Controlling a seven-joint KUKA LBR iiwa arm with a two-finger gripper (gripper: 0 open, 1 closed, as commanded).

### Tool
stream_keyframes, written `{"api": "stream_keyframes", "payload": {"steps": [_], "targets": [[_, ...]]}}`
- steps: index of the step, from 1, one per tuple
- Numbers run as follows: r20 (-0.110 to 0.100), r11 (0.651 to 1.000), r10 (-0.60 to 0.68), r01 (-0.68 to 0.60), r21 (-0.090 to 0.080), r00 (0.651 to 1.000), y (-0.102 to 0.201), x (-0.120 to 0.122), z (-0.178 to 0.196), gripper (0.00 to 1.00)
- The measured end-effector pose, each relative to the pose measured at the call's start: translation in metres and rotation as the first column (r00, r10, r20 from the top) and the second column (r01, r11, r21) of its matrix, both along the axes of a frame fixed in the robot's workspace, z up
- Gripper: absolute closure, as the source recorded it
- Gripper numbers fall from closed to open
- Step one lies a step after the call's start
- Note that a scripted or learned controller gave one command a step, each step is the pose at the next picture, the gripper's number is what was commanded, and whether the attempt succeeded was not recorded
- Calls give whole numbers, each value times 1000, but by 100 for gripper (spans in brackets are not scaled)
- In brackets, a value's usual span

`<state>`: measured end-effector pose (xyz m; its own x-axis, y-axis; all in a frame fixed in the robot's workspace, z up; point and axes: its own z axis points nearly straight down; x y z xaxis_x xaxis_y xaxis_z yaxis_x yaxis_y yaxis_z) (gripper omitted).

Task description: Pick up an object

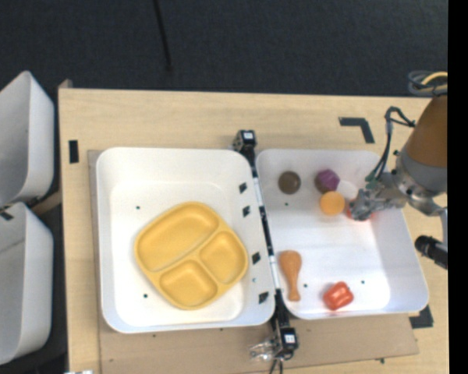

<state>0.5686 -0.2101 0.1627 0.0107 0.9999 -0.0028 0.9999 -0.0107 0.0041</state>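
The right bin (374, 294) holds several small items. A brown ball (288, 182) and a purple piece (326, 180) lie near its far wall. An orange ball (332, 203) sits just in front of the purple piece. Near the front lie an orange drumstick-shaped piece (291, 273) and a red pepper-like piece (338, 295). My gripper (360, 207) is low in the bin at its right side, just right of the orange ball. A small pink-white thing shows at its tip, too small to identify.
The left bin (117, 302) holds a yellow three-compartment tray (190, 254). A divider with black clips (259, 232) separates the two bins. White chairs stand off the bench at the far left. Cables hang by the arm at the right.
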Motion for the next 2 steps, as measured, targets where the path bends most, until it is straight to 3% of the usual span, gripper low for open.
{"api": "stream_keyframes", "payload": {"steps": [2], "targets": [[4, 1000, 14, -14, -1, 1000, 4, 0, 116, 100]]}}
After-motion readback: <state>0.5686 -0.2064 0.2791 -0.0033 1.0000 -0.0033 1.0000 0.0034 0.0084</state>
